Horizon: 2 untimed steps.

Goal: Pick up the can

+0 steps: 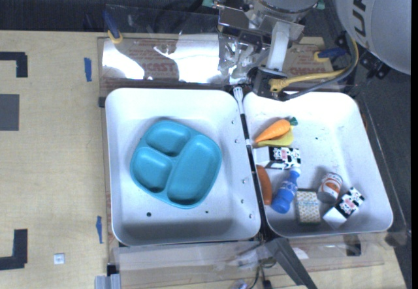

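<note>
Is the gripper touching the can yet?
Apart. The camera view shows the gripper up at the bins' far edge, while the can lies in the right bin's near corner, with white floor between.

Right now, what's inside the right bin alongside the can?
The right bin holds the can, a toy carrot, a blue bottle, two cow-patterned cartons, a sausage and a patterned block. Anything beneath them is covered.
</note>
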Available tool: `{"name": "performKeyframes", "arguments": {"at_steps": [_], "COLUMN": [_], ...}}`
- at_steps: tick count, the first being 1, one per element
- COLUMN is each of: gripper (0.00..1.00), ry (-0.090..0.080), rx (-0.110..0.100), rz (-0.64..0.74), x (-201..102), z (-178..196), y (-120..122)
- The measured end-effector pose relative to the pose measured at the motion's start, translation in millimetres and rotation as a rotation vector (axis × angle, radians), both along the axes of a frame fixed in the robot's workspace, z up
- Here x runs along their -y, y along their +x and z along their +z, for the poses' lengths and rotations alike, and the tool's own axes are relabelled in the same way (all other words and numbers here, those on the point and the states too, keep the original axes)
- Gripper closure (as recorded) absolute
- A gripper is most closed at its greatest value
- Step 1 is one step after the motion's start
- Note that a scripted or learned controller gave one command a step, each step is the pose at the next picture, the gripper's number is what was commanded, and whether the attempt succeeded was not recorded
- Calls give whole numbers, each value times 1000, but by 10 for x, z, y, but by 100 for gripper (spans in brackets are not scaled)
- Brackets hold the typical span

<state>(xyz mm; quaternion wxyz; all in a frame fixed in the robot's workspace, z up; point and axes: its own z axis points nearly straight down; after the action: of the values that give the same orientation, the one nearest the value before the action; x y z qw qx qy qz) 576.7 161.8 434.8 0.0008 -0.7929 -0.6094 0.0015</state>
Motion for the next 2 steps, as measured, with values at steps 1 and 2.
{"name": "performKeyframes", "arguments": {"at_steps": [1,2], "gripper": [100,100], "ry": [0,-1], "rx": [-2,-1], "rz": [103,-14], "x": [-640,-636], "z": [0,-387], "y": [-350,-980]}}
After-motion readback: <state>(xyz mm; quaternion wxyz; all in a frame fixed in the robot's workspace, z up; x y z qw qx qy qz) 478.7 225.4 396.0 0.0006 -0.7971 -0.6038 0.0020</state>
